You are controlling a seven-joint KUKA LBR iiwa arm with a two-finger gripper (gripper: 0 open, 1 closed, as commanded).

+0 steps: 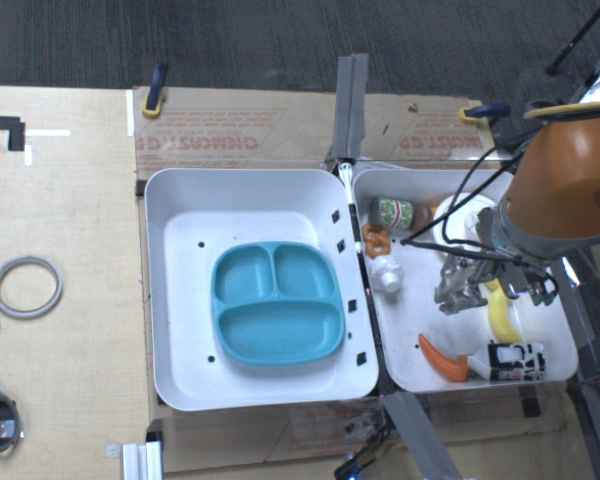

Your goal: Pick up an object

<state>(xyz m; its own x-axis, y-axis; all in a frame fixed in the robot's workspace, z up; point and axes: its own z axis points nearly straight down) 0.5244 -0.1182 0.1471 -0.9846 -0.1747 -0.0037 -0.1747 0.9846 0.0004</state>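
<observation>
Objects for picking lie scattered in the right bin [412,366], under the gripper [460,293], which hangs low over the middle of that bin; whether its jaws are parted or closed I cannot tell, and nothing is seen between them. At about 3 o'clock from the gripper, just beside it, lies a yellow banana [499,314], partly hidden by the wrist. At 5 o'clock, near the bin's front wall, a black-and-white box [517,361] rests on its side, and at 6 o'clock an orange carrot-shaped toy [441,359] lies just beside that box. At 9 o'clock a small white crumpled item [385,277] sits close to the dividing wall, with a small orange piece [376,239] just above it at 10 o'clock. At 11 o'clock a green-labelled can [392,212] lies on its side near the back wall. Farther out at 9 o'clock, the left bin [175,298] holds a teal divided plate [277,303] with three compartments. Well apart at far 9 o'clock, a grey tape ring [25,286] rests on the wooden bench [70,388].
</observation>
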